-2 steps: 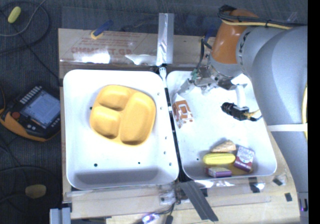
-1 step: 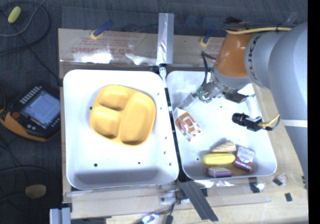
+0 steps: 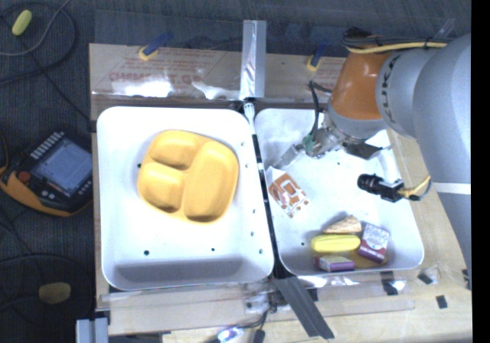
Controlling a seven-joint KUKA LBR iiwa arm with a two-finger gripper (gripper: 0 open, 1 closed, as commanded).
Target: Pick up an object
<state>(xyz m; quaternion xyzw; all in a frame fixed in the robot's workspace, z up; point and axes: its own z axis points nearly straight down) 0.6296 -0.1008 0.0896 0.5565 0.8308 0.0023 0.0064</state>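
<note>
White plastic forms both bins, and the divider (image 3: 260, 181) between them serves as the landmark. Left of the divider, the left bin (image 3: 122, 257) holds a yellow three-section tray (image 3: 187, 174), with bare floor along its near edge. Right of the divider, the right bin (image 3: 409, 257) has its open room in the middle. An orange-and-white patterned packet (image 3: 289, 194) lies just beside the divider. Farther right, against the near rim, cluster a tan wedge (image 3: 344, 224), a yellow block (image 3: 335, 243), a pink bar (image 3: 336, 263) and a red-and-white packet (image 3: 375, 241). The gripper (image 3: 306, 148) hangs over the far end near the divider, apparently touching nothing; whether its fingers are parted or closed cannot be told.
</note>
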